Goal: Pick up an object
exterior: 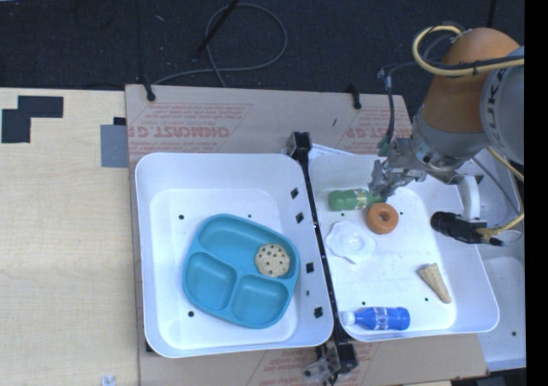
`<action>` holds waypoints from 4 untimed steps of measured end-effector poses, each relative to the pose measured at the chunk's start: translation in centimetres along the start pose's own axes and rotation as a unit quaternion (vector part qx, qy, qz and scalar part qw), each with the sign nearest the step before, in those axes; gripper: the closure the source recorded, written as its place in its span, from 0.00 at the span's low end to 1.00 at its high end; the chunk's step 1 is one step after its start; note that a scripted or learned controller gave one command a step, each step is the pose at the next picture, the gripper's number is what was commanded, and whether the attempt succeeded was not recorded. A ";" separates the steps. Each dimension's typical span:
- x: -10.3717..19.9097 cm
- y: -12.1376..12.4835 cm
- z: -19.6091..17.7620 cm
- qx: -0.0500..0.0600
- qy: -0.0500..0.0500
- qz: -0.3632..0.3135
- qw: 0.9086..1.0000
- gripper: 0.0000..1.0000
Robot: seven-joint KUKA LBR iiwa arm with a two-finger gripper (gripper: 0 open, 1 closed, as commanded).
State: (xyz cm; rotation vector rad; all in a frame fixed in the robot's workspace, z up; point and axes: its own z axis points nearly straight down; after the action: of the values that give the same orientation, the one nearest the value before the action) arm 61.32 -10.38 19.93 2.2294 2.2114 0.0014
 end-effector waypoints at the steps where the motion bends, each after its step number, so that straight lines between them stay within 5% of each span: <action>1: -0.2 0.0 -3.2 0.000 0.000 -0.002 1.000 1.00; 4: 16.5 -2.2 -3.1 0.002 0.001 -0.007 1.000 1.00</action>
State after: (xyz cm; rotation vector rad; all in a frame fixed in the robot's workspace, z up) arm 59.21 6.16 23.04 2.2176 2.2295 -0.0001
